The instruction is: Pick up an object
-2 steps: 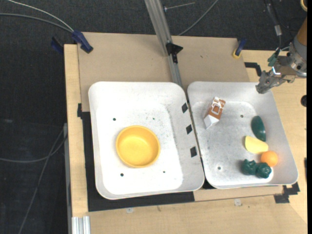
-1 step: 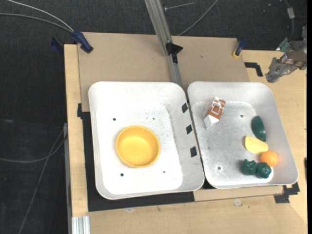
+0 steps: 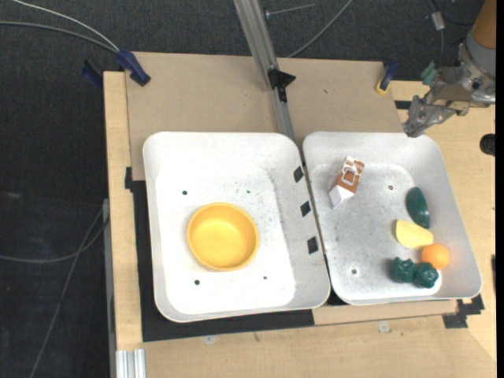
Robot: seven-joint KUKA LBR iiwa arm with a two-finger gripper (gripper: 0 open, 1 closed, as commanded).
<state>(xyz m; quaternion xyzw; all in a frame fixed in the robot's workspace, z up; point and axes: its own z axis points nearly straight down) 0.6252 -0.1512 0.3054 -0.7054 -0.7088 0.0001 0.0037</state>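
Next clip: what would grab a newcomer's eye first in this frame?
Probably the bright yellow round bowl, alone in the left white bin. Next, the colourful cluster along the right white bin's right side: a dark green oval piece, a yellow wedge, a small orange ball and a green lumpy toy. The grey gripper hangs over that bin's far right corner.

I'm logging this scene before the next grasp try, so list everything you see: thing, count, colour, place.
bowl: 1, yellow, middle of left bin
left bin: 1, white, left on bench
right bin: 1, white, right on bench
small carton: 1, orange and white, upper left of right bin
dark green oval piece: 1, right side of right bin
yellow piece: 1, below the oval piece
orange ball: 1, lower right of right bin
green lumpy piece: 1, beside the ball
blue clamp: 1, bench's top left
metal pole: 1, grey, above the bins
gripper: 1, grey, above right bin's top right corner
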